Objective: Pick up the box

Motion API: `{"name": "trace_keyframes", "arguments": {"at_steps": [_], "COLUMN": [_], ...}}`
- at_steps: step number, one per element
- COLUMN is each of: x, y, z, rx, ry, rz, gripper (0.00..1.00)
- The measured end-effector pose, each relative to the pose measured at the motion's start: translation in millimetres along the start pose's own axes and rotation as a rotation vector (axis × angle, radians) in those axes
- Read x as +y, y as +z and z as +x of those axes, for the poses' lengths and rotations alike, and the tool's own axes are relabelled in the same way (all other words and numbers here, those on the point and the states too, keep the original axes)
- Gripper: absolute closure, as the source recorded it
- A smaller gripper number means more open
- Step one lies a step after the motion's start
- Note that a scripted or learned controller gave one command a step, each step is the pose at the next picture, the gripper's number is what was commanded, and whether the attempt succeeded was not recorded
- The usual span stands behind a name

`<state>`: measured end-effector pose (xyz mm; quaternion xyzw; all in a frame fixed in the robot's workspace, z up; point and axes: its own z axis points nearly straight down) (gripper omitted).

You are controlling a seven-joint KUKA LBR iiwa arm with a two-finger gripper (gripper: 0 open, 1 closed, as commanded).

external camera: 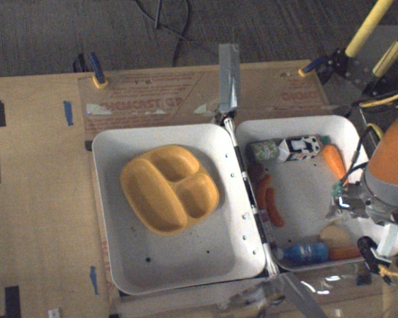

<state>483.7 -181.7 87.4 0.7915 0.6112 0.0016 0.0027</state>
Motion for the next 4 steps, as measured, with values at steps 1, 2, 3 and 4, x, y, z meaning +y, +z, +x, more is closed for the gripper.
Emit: {"name": "trace_keyframes", "arguments": {"at_steps": [1,2,3,4], "x": [0.3,3.8,3.8,3.5], "y": [-9.5,0.8,-8.4,-17.3], "z": [-0.1,-27.3,-26.8,-26.4], "rx": [0.0,0.0,-0.001,-0.002], "ry": [0.002,0.625,0.623,0.621], "rz": [-0.001,0.004,0.005,0.007], "gripper": [1.0,1.0,1.0,1.0]}}
